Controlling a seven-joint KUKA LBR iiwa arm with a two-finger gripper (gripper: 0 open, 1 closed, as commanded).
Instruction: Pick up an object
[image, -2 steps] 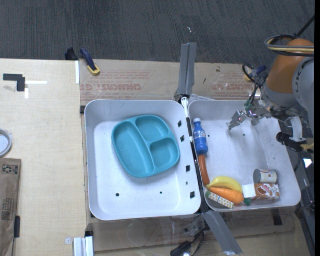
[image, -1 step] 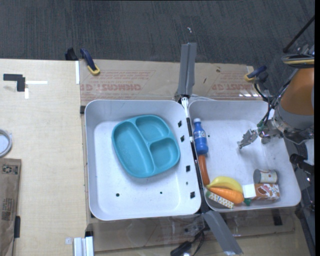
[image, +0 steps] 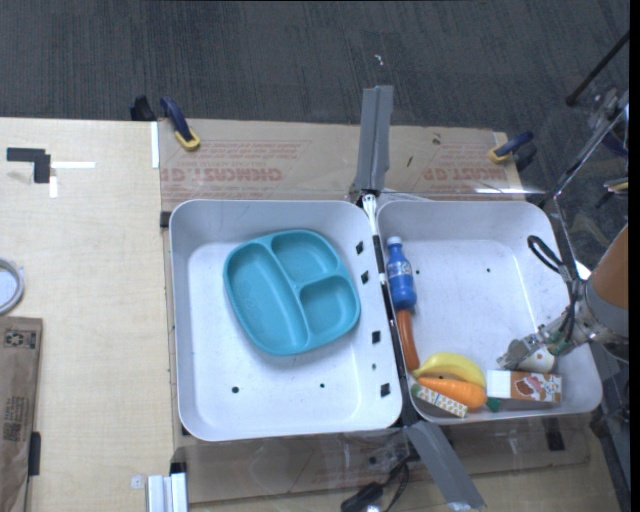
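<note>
Hovering low in the right bin (image: 470, 225), the gripper (image: 525, 352) sat just above a small box (image: 525, 385); whether its grip was apart, I could not tell.

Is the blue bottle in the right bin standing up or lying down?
Lying down. The blue bottle rests on its side along the right bin's left wall, white cap pointing toward the far edge.

Glossy plastic plate (image: 291, 292) (bins (image: 200, 400) matt)
</note>
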